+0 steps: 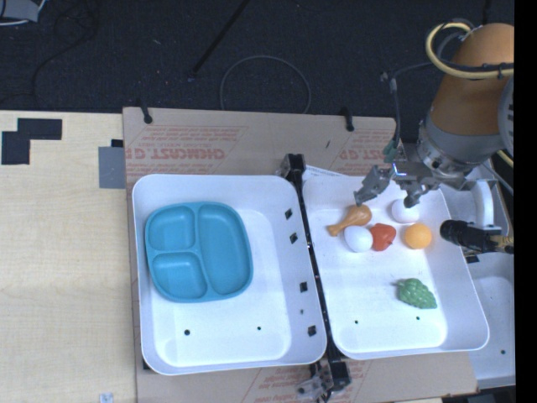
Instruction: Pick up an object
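Item, bench: I logged two shallow white bins side by side, the left bin (168,342) at lower centre-left of the frame and the right bin (377,334) at lower centre-right. Item, left bin: one blue divided plate (199,251), lying flat. Item, right bin: a tan drumstick (351,219), a white egg (358,239) just below it, a red piece (383,236) touching the egg's right side, an orange ball (417,236) near that, a second white ball (405,211) above them, and a green bunch (417,293) well apart toward the lower right. Item, gripper (390,191): I recorded it poised above the upper part of the right bin, its two fingers spread wide apart with nothing between them, one tip over the drumstick's upper end, the other beside the second white ball. Step, as I judged it: approach, no grasp yet made. Next move, in my estimate, called for settling on one piece, centring the spread fingers across it, lowering to the bin floor and closing without nudging the crowded neighbours.
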You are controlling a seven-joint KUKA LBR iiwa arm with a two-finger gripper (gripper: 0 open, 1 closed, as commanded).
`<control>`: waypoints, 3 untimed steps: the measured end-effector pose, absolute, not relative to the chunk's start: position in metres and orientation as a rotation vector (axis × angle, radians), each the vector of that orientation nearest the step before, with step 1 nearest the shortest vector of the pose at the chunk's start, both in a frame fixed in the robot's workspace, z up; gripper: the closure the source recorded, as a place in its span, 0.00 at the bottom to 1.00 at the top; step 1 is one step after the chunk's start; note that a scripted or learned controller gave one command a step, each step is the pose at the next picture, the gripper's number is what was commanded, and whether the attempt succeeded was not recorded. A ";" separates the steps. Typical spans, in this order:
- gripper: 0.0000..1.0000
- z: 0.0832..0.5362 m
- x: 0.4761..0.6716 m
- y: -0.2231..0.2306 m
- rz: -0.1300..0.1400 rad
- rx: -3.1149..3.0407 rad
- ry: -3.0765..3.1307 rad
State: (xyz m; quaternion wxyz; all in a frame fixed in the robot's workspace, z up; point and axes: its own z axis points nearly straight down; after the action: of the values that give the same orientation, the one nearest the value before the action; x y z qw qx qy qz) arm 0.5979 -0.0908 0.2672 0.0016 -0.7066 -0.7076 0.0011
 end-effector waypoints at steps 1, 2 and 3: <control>0.00 0.206 0.590 -0.090 0.007 -2.216 -2.218; 0.00 0.141 0.587 -0.086 0.009 -2.215 -2.216; 0.00 0.087 0.586 -0.084 0.008 -2.217 -2.215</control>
State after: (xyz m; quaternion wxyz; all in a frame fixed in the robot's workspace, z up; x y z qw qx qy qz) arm 0.5856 -0.0844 0.0871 0.0036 -0.7074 -0.7068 0.0026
